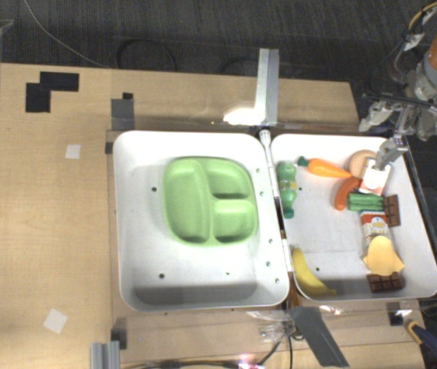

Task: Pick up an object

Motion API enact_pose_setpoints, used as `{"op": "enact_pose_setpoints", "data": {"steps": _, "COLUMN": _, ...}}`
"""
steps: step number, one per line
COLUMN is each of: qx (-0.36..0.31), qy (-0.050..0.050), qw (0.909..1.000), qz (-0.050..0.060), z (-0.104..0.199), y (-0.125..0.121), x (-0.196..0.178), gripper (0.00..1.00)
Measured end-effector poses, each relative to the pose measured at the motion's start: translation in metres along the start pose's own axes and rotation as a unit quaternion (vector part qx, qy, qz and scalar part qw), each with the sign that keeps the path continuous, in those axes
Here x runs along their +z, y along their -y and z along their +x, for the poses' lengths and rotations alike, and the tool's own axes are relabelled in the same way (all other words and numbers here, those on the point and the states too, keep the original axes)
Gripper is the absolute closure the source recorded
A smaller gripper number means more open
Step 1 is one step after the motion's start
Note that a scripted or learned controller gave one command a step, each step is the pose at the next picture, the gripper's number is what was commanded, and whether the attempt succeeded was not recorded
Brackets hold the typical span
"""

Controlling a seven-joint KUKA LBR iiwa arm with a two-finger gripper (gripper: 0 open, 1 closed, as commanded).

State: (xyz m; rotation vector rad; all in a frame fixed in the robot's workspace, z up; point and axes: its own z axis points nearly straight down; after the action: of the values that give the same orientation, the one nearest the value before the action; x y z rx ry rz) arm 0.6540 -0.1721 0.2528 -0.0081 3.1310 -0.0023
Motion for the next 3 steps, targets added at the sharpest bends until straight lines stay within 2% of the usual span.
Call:
{"op": "enact_pose_setpoints", "data": {"steps": 1, "qx": -0.072, "qy": 0.0, "qw": 0.9974, "qz": 0.0, "z": 0.006, "y": 0.004, "x": 0.16, "gripper": 0.0}}
{"op": "enact_pose_setpoints", "data": {"steps": 2, "qx": -0.029, "qy": 0.001, "qw": 0.9996, "qz": 0.0, "z": 0.059, "y": 0.019, "x": 0.164, "gripper": 0.0}}
{"op": "enact_pose_setpoints", "data": {"steps": 3, "qx": -0.092, "qy": 0.001, "qw": 0.9957, "qz": -0.001, "z": 0.047, "y": -0.04, "x": 0.163, "gripper": 0.0}}
